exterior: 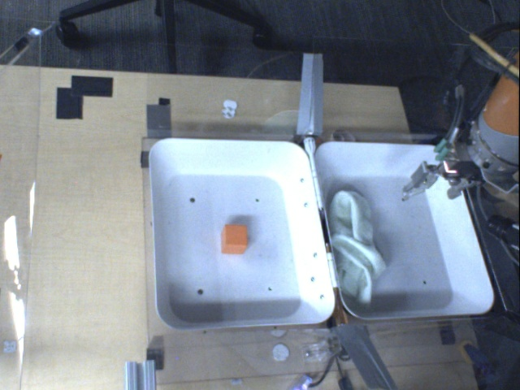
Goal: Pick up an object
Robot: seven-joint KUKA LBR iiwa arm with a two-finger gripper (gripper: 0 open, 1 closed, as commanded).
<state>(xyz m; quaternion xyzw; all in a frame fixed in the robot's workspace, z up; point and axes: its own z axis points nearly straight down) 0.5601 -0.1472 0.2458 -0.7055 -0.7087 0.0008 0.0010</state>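
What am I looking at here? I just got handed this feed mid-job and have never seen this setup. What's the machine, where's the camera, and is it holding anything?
This is one camera fixed above a wooden bench, looking down at a slant. On the bench sit two shallow white plastic bins side by side. The left bin holds a small orange cube. The right bin holds a crumpled white and pale green cloth against its left wall. The machine is a grey robot arm with an orange band, reaching in from the right. Its claw hovers over the right bin's upper part, apart from the cloth, with nothing between its fingers. Its job is to pick up an object.
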